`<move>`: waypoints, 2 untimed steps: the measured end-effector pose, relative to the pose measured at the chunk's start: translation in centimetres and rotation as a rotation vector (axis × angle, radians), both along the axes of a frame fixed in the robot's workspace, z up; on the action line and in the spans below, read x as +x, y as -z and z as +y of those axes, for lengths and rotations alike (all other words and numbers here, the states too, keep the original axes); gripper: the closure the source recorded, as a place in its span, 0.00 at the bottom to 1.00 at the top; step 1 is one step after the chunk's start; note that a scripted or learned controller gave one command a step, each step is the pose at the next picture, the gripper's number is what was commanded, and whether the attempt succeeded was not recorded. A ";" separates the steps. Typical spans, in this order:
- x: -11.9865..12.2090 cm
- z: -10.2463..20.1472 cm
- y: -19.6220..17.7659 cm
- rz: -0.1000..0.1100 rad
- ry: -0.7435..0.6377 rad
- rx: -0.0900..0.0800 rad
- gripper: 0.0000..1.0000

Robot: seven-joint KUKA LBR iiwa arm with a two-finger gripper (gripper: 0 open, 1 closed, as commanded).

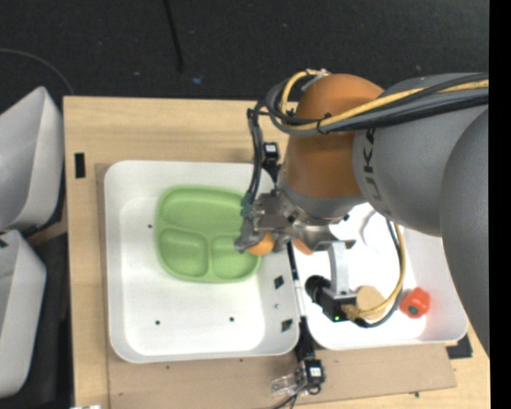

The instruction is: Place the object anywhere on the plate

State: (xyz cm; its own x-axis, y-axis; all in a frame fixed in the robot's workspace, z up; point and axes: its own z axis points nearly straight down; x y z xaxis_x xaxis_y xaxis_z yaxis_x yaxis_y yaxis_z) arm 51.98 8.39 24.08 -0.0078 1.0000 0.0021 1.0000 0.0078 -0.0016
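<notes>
A green plate [192, 233] with three compartments lies in the left white bin [136, 313]. My gripper [255, 233] hangs over the plate's right edge. A small orange object [259, 247] shows between its fingers, just above the plate's rim. The arm's orange band and grey body cover the area to the right of it.
The right white bin [426, 326] holds a small red object [415, 302] and a tan object [368, 298] near its front. Cables loop around the wrist. A wooden bench edge [153, 109] frames both bins; white shapes stand at the far left.
</notes>
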 end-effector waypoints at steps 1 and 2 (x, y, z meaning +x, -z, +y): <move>-2.1 2.5 -0.4 0.000 0.002 -0.001 1.00; -2.0 2.3 -0.4 0.000 0.006 -0.001 0.00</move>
